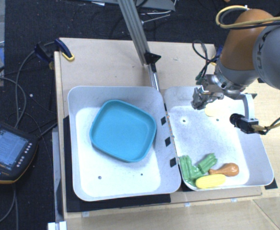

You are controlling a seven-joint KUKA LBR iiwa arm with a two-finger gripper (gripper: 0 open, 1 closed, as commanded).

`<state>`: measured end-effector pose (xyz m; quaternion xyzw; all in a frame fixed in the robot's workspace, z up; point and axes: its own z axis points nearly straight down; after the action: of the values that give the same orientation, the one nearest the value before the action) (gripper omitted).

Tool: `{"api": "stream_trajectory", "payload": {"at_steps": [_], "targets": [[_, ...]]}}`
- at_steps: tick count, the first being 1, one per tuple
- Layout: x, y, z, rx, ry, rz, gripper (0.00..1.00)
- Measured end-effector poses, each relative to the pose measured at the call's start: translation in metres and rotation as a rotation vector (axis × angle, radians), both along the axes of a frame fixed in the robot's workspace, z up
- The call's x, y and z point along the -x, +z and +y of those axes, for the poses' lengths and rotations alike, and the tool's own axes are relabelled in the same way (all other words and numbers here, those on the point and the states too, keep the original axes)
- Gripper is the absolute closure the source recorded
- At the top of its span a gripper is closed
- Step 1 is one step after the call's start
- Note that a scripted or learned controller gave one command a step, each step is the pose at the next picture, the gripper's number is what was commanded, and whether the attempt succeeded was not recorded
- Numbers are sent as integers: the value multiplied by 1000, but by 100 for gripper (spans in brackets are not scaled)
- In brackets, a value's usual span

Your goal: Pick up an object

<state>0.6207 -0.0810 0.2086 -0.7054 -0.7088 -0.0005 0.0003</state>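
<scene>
White right bin (255, 157) under my arm | blue plate (123, 131) in left bin (82, 128), untouched | toy food cluster (207, 171) at right bin's 6 o'clock, unpicked | my pincer (201, 98) at its 11 o'clock, grip state cannot tell | pick not yet done

A robotics lab: a plywood worktop (106, 66) on dark carpet, loose cables (20, 87), a teach pendant (8, 152) on the floor, an aluminium camera mast (133, 23).

plate (123, 137) in left bin (82, 176) | toy food (208, 170) in right bin's (255, 152) near corner
</scene>
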Motion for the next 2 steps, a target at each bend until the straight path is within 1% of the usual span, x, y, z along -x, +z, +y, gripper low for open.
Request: {"api": "stream_trajectory", "payload": {"at_steps": [1, 2], "targets": [[11, 4, 44, 0, -1, 0, 100], [31, -1, 96, 0, 0, 1, 100]]}}
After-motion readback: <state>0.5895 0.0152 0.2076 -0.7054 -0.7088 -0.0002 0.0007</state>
